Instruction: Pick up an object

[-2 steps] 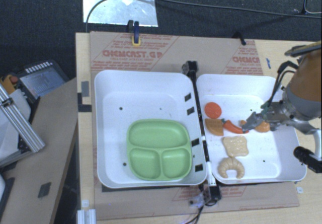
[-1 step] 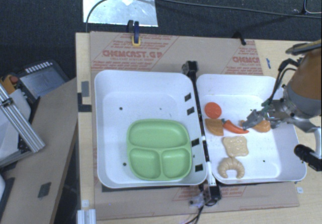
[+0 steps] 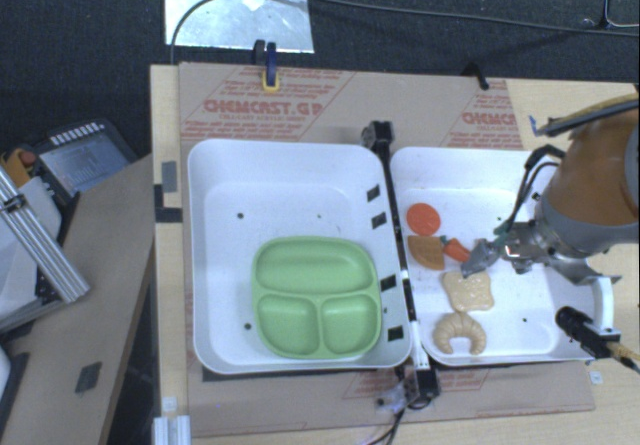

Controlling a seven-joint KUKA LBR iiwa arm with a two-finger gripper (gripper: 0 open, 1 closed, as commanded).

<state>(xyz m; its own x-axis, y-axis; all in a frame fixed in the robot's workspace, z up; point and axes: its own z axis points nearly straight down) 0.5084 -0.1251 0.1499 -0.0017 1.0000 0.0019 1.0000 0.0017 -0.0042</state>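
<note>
In the right bin (image 3: 470, 173) lie several toy foods: an orange-red round piece (image 3: 423, 218), a brown flat piece (image 3: 427, 252), a small orange carrot-like piece (image 3: 456, 250), a beige bread slice (image 3: 468, 291) and a tan croissant (image 3: 460, 332). My gripper (image 3: 482, 257) reaches in from the right and hangs low, its tip just above the bread slice and beside the carrot piece. I see nothing between its fingers.
The left bin (image 3: 230, 183) holds a green divided plate (image 3: 317, 295). A black divider (image 3: 390, 223) runs between the bins. Cardboard (image 3: 300, 98) lies under both, and the arm's grey body (image 3: 590, 203) covers the right bin's right side.
</note>
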